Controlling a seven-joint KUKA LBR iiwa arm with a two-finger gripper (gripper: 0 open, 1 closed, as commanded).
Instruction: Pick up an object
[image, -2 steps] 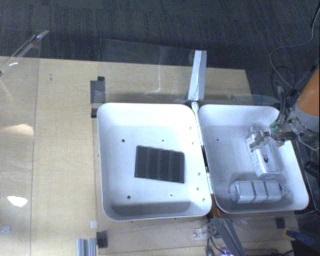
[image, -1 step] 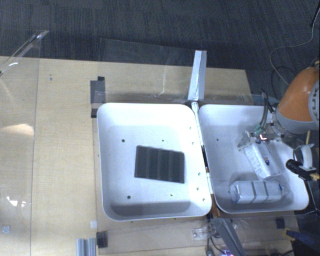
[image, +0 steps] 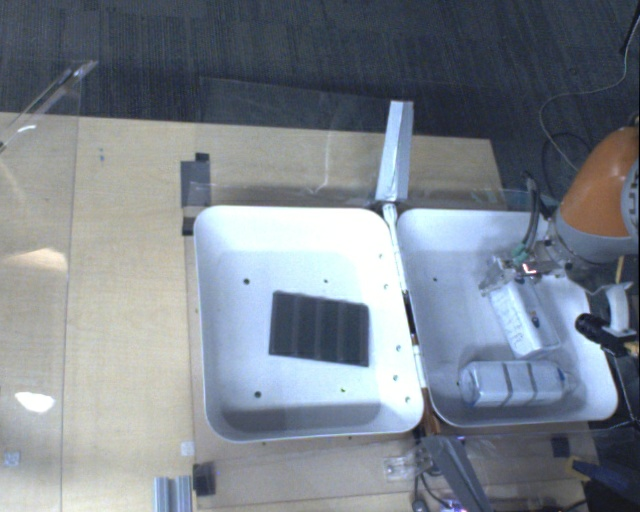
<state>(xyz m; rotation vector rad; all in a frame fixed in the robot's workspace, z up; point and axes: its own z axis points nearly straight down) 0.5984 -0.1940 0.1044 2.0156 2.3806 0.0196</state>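
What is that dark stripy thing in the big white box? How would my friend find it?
Look at the left white bin, the one farther from the grey and orange robot arm. Lying flat near its middle is a dark grey ribbed rectangular pad. It is dark and lies by itself, while the pale silvery wrapped pack and the clear plastic packet lie in the right white bin.

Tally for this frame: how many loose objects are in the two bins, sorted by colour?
Dark grey/black: 1, the ribbed flat pad in the left bin.
Silvery grey: 1, the segmented pack in the right bin.
Clear/white: 1, the slim packet near the gripper, right bin.
Total: 3
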